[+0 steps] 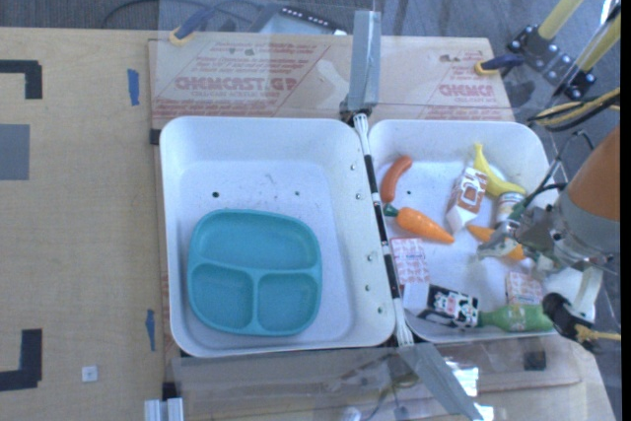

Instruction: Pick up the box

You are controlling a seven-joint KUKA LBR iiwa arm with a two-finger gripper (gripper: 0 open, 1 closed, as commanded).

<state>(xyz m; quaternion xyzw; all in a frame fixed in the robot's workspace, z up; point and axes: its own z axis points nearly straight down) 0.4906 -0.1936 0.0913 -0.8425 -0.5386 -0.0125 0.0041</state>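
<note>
Right white bin holds the clutter. The target, a small flat white carton box with red print, lies flat on the bin floor near the divider, at about 8 o'clock of the bin. Just below it at 5 o'clock sits a black-and-white cow-pattern carton; an orange toy carrot lies just above at 1 o'clock. The gripper hangs over the bin at 3 o'clock of the box, well apart from it; cannot tell its grip state.

Box looks light, thin card, stiff-ish but crushable, smooth faces maybe slippery. Lying flat, best pinch is across the short edges, gently.

Left bin has a teal compartment plate.
</note>
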